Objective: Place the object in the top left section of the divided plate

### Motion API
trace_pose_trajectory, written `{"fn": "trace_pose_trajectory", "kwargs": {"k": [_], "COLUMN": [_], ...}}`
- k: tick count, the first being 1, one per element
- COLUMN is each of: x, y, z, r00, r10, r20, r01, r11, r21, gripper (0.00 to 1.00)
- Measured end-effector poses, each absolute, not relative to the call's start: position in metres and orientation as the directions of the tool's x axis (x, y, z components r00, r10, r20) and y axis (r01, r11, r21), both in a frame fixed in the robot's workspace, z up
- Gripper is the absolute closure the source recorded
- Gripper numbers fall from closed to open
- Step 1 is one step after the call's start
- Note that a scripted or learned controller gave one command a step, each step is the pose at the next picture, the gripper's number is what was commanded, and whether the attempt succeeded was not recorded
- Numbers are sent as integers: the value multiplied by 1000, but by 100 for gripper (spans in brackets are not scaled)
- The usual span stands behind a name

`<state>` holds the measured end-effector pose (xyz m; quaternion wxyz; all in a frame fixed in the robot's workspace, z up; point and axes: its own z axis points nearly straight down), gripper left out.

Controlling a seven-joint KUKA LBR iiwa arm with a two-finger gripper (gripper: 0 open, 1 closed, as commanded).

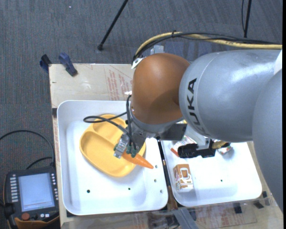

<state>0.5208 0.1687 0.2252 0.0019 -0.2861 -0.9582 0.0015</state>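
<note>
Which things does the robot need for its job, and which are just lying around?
For the job:
yellow divided plate
carrot, lying across the plate's edge
gripper

Just lying about:
brown-and-white box in the right bin
blue clamp on the bench corner
control pendant beside the bench

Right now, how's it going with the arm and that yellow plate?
Gripper low over yellow divided plate, left bin. Carrot beside it, across plate's right rim; grip unconfirmed. Small box in right bin, no obstruction.
</note>
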Motion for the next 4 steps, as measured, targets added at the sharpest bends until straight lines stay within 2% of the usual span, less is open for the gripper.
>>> {"fn": "trace_pose_trajectory", "kwargs": {"k": [1,2,3,4], "x": [538,567,581,593], "y": [152,163,142,171], "z": [218,206,225,242], "r00": [-847,-917,-915,-948], "r10": [531,400,403,319], "r20": [2,2,1,1], "r01": [531,400,403,319], "r11": [847,917,915,948], "r21": [-3,-2,-1,-1], "gripper": [100,100,100,100]}}
